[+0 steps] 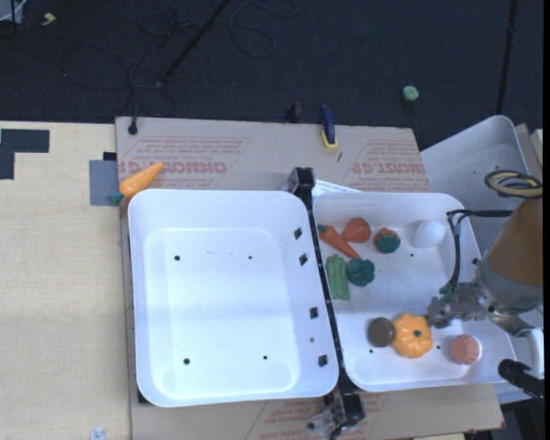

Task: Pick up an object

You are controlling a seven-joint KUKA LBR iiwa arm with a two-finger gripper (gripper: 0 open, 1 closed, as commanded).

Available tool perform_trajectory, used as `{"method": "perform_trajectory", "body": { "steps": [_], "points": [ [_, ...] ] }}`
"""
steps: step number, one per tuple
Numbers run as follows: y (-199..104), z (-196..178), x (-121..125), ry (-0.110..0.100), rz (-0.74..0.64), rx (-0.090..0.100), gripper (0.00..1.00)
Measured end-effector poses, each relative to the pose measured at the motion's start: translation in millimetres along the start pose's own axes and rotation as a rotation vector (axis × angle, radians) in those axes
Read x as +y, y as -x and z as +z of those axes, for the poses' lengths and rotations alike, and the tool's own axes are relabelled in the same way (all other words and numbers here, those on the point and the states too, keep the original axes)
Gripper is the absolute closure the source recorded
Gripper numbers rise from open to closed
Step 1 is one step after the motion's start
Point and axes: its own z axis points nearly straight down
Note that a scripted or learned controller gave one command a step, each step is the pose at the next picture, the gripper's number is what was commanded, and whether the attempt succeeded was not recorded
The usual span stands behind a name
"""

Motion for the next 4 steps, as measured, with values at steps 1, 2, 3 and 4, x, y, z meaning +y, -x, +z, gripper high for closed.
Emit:
{"method": "perform_trajectory", "body": {
  "steps": [1,2,3,4],
  "points": [
    [-46.9,-44.8,52.4,0.008,-0.009,0.0,1.0],
    [-100.9,2.5,98.4,0.004,-0.008,-0.001,1.0],
    [-129.9,-9.8,136.7,0.004,-0.006,-0.001,1.0],
    [-127.4,-9.2,135.0,0.002,-0.005,-0.006,0.0]
  ]
}}
